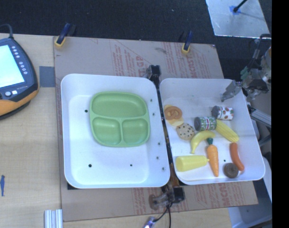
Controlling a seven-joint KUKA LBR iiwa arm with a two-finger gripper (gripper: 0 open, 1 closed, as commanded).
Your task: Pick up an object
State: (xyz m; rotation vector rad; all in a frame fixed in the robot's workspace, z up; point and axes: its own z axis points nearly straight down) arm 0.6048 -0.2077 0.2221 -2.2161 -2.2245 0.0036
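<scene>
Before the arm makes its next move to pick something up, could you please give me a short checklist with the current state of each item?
1. Objects available in the right bin: ok, toy foods lie there, such as the carrot and banana.
2. Gripper positioned over the right bin: ok, near its far right corner.
3. Gripper holding anything: cannot tell.
4. Gripper above a target: not ok, the nearest can lies nearer the camera.
5. Left bin holds the green tray: ok.
</scene>
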